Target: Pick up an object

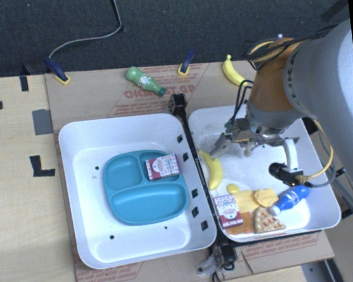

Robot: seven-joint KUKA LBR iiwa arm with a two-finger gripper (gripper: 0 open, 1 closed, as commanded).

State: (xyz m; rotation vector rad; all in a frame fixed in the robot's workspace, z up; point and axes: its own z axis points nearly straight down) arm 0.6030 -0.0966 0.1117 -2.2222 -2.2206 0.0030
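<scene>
- On the left, a shallow white plastic bin holds a blue plastic plate with three compartments. A small red-and-white carton lies on the plate's upper right compartment.
- Behind the bins, on the cardboard, lie a green plastic bottle and, further right, a yellow toy banana.
- On the right, a second shallow white bin holds a second yellow banana against its left wall, long axis running roughly front to back.
- Along that bin's front lie another red-and-white carton, a waffle-patterned toy pizza slice, a few yellow pieces and a blue plastic bottle with a white cap.
- My arm's gripper hangs over the back half of the right bin. Whether its fingers are apart or together, I cannot tell.
- I judge the banana in the bin the nearest target: it lies just left of the gripper and slightly nearer the front. The other items sit further forward.
</scene>
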